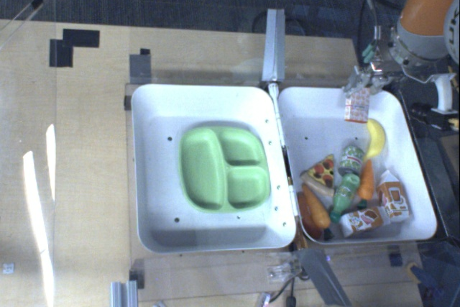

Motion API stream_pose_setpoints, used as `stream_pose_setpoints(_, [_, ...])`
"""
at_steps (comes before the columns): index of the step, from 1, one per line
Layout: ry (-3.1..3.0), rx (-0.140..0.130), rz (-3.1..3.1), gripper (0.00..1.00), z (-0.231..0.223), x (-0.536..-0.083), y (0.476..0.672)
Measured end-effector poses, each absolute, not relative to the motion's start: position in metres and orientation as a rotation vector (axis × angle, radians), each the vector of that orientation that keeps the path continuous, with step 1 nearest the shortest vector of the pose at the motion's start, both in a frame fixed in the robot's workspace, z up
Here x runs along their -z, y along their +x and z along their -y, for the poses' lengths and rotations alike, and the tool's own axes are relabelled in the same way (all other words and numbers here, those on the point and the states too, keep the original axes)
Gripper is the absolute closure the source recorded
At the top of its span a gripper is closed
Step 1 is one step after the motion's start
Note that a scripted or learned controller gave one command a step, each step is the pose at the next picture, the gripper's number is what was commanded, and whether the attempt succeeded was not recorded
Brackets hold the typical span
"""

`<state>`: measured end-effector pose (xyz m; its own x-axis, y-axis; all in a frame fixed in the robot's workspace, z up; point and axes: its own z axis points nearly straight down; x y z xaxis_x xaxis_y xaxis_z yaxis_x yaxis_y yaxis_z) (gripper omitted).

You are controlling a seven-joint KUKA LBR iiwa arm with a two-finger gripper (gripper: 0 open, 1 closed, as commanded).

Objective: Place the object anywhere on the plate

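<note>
Red-and-white packet (356,106) is seen hanging at the back of the right bin (424,223), near its far wall. It is pinched at its top edge by the fingers of the gripper (360,86), which are closed on it. The rest of the packet dangles below, apart from the toys.

The packet looks small, thin and light. It is likely soft and bendy, so it can swing or twist when it is carried. It may also be smooth, so it could slip out if it is held only by a tiny bit of the edge. A hold a little further down from the top edge would probably be safer than one right at the rim.

The green plate (224,167) is found in the left bin (144,154), well apart from the packet. It is split into three parts, and any part can be used.

A banana (375,139), a carrot (367,180) and a green bottle (345,190) are piled at the near end of the right bin. They should not be bumped.
</note>
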<state>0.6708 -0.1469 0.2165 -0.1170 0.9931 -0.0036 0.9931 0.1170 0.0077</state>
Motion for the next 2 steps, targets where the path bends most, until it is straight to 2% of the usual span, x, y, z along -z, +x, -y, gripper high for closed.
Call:
stream_pose_setpoints(1, [2.122, -0.005, -2.313, 1.00, 0.064, -0.185, 0.627])
stream_pose_setpoints(2, [1.732, -0.005, -2.616, 1.00, 0.001, -0.186, 0.618])
